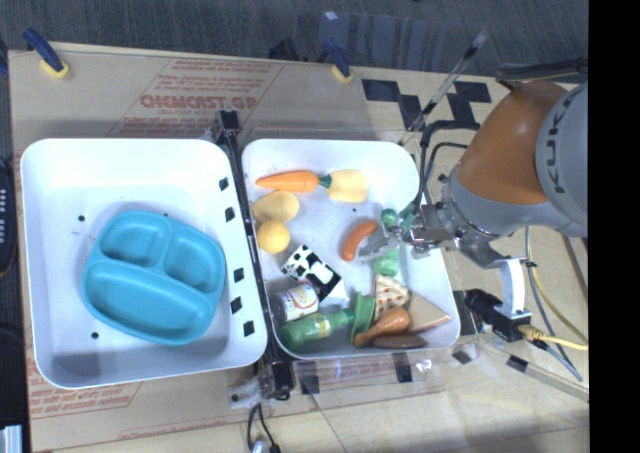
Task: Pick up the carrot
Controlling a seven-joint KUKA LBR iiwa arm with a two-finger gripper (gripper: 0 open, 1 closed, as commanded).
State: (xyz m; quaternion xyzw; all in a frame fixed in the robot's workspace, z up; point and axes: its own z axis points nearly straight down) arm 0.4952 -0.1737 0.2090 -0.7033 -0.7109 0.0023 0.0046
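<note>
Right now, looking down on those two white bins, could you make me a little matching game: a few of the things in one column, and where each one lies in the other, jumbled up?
Things:
1. carrot
2. blue tray
3. green bottle
4. end effector

Places:
A. in the left bin
B. along the near edge of the right bin
C. near the far edge of the right bin, beside a pale yellow piece
D. over the right side of the right bin, by the small green things

Pairs: 1-C, 2-A, 3-B, 4-D
</note>
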